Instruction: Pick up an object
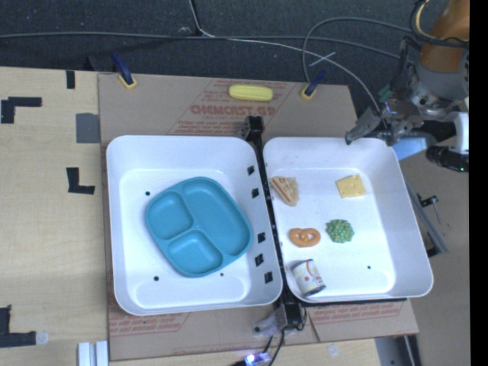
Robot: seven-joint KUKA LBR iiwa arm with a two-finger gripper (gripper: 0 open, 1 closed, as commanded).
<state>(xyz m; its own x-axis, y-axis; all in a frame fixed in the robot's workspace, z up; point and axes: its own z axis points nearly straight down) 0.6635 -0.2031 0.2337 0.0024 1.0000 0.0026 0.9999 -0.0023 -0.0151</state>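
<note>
Five small items lie spread apart in the right bin (396, 227), easy to reach singly: sandwich (285, 190), cheese (351, 186), pretzel (305, 237), broccoli (339, 230), can (308, 277). The gripper (381, 124) hovers over the bin's far right corner, holding nothing; its opening cannot be told.

There is one camera, and it sits high above the bench, looking down at a slant. It is far enough back to take in both shallow white bins side by side: the left white bin (122, 204) and the right white bin (396, 227). The black divider (263, 204) where the bins meet runs down near the middle of the picture. Beyond that divider, toward the top, the brown cardboard sheet (221, 109) under the bins shows, then a dark floor. Far right of the divider, the grey and orange robot arm (438, 44) comes in at the top corner.
</note>
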